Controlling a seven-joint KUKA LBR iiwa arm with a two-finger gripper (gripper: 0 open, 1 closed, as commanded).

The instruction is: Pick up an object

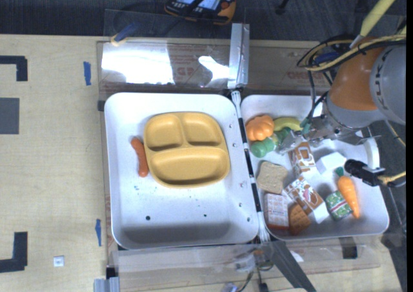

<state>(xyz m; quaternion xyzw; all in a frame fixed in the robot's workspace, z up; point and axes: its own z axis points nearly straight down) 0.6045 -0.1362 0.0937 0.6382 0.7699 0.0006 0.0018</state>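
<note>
Both white bins (pixel 122 155) look like smooth, faintly glossy plastic. The yellow divided tray (pixel 186 148) is matt plastic. The bench top (pixel 51 155) is pale, dull wood. A clear glossy sheet (pixel 168 61) catches glare.

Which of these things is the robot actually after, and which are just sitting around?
For the job (things to pick, right bin):
carrot
pumpkin
bread slice
banana
small cartons
the hand over them

Lying about:
yellow divided tray
sausage, both in the left bin
handheld controller
</note>
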